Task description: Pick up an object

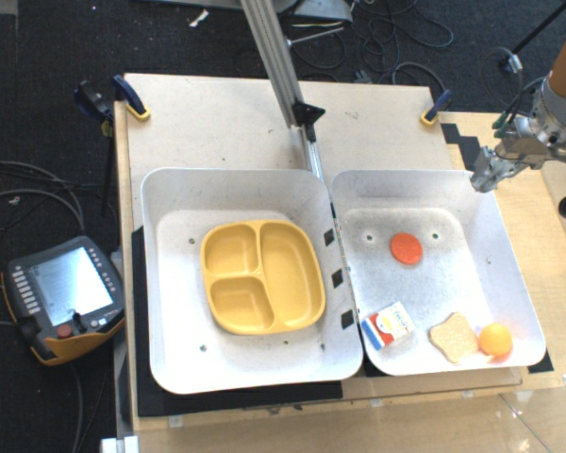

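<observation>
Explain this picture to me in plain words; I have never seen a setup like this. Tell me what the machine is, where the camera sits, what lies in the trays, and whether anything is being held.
One camera, fixed above a bench, looks down at a slant. The machine is a robot arm reaching in from the right edge; its gripper, the two-finger hand, hangs above the upper right corner of the right bin. Nothing shows between its fingers, so it holds nothing.

Two shallow white bins sit side by side. The left bin holds a yellow divided plate with three compartments. The right bin holds four small things: a red-orange disc near the middle, a small carton at the lower left, and a slice of toy bread beside an orange ball at the lower right.
</observation>
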Robot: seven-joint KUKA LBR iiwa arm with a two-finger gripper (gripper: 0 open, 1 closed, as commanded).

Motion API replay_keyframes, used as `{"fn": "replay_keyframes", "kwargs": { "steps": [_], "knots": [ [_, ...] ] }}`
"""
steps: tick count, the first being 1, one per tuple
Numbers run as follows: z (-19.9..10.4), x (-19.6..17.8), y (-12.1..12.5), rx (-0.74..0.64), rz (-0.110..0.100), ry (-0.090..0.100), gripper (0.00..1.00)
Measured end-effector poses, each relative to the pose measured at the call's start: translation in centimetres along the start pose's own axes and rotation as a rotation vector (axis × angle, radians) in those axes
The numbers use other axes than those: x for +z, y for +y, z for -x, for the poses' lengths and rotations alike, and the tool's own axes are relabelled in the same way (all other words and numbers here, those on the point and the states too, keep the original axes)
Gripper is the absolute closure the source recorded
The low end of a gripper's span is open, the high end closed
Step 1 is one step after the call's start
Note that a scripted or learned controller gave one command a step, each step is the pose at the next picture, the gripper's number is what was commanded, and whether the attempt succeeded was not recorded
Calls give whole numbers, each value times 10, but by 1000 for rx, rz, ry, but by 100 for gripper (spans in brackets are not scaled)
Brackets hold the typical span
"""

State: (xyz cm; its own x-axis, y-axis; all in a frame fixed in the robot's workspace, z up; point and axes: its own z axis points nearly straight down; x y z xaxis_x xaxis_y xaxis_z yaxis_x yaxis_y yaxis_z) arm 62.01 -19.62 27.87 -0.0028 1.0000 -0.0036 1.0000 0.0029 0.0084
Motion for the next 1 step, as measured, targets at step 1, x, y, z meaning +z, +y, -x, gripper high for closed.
{"fn": "replay_keyframes", "kwargs": {
  "steps": [1],
  "knots": [
    [-50,16,-7,-4,-10,5,100]
  ]
}}
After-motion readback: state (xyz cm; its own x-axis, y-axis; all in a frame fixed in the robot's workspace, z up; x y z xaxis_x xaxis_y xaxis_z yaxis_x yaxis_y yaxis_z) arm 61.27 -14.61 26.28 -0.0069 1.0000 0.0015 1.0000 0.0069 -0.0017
